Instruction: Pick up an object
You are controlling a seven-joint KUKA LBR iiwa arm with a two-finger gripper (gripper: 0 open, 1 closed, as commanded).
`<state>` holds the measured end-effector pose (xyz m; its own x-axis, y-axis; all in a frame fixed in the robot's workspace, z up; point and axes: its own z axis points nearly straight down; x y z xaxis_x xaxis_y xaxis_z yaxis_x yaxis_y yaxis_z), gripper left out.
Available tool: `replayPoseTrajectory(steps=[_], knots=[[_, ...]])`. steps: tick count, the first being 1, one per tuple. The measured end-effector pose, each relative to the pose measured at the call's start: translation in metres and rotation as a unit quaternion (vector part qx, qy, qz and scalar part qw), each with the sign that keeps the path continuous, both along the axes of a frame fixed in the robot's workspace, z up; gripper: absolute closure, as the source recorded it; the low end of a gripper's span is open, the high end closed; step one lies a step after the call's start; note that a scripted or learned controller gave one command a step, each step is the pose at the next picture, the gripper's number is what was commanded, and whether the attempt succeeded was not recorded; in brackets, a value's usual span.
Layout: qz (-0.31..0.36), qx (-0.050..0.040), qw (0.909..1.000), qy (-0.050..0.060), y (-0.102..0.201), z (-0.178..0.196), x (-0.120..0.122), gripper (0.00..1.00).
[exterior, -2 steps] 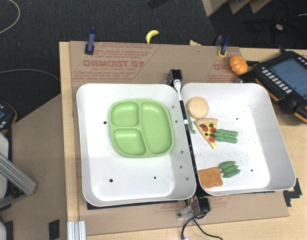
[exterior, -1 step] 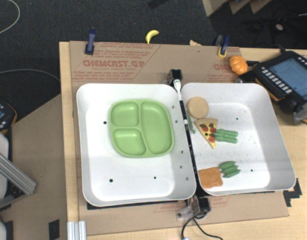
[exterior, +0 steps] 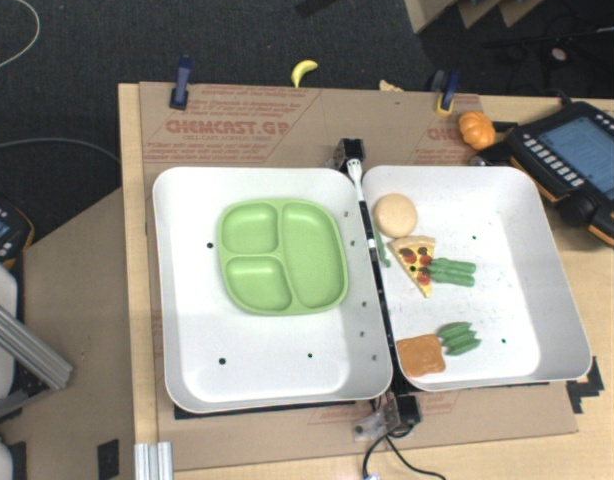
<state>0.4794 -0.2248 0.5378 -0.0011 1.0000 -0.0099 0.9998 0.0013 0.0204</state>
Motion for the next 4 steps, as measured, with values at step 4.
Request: replayPoseTrajectory(steps=[4], knots=[[-0.001,0.0000,1.0000,0.001,-0.001,0.007,0.000,0.00]])
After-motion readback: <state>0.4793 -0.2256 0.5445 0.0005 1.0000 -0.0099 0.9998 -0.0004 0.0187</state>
